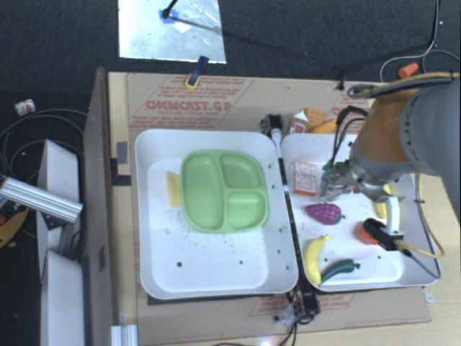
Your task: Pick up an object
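Gripper (333, 186) low in right bin (403, 269), above purple grapes (323, 212); finger state unreadable. Arm hides bin's upper right corner.

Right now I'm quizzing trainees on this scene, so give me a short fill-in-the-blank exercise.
1. The green divided plate lies in the ____ bin.
2. The purple grapes lie in the ____ bin.
3. The fruit beside the green pepper is a yellow ____.

Missing words: left; right; banana
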You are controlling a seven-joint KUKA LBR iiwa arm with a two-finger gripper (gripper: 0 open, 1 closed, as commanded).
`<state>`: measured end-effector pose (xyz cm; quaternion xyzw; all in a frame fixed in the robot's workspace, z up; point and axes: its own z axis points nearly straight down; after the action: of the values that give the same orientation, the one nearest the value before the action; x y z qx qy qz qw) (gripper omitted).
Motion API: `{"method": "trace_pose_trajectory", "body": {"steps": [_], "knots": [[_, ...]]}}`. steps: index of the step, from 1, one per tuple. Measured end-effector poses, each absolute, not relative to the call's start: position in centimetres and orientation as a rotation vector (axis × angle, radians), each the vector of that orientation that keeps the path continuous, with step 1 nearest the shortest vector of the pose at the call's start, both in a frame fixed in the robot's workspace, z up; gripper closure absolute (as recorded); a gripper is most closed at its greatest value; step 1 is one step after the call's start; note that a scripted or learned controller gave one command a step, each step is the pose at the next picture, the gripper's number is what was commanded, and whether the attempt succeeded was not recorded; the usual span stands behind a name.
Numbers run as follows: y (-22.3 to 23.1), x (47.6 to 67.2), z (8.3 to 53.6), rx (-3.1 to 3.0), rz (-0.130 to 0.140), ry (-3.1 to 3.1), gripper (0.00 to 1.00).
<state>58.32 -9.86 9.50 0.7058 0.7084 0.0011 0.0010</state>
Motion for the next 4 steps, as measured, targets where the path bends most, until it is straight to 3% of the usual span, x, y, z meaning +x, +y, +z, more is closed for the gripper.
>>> {"method": "trace_pose_trajectory", "body": {"steps": [1,2,3,4], "knots": [[-9.8,58.3,9.5,2.216,0.003,2.224,0.0],[-9.5,55.2,8.3,2.223,-0.003,2.224,0.0],[-9.5,55.5,9.5,2.218,0.004,2.223,1.0],[-9.5,55.5,9.5,2.218,0.003,2.223,0.0]]}}
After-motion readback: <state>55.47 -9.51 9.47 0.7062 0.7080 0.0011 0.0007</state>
